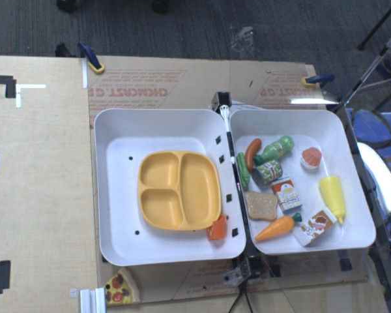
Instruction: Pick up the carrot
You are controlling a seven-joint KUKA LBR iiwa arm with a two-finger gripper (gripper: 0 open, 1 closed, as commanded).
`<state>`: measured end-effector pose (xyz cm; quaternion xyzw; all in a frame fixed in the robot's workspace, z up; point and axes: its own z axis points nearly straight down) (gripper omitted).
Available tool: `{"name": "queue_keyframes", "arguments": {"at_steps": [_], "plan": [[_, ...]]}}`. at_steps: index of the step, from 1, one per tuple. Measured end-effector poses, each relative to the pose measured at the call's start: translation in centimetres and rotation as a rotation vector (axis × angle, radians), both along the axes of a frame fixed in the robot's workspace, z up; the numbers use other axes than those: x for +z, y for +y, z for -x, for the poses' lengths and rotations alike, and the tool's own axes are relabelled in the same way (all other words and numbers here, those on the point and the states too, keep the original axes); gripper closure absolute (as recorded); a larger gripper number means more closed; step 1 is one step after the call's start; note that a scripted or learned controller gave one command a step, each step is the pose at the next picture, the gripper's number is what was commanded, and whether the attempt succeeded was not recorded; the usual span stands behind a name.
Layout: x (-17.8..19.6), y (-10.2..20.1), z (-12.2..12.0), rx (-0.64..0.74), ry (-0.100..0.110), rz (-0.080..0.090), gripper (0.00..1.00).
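On the bench (39,175), left bin (112,194) holds a yellow tray (180,190), right bin (353,230) the carrot (275,228); gripper state: cannot tell.

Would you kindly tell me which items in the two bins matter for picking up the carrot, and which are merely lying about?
Belongs to the job:
carrot, near the front of the right bin

Just lying about:
bread slice
yellow mustard bottle
green bottle
sausage
small cartons
yellow divided plate in the left bin
orange piece beside the plate
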<state>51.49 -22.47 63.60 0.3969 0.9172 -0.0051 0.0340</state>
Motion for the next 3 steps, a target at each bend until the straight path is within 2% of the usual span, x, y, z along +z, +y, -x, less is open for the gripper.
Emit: {"name": "queue_keyframes", "arguments": {"at_steps": [3], "plan": [[3.0, 0.1, -0.7, 0.009, -0.023, 0.01, 1.0]]}}
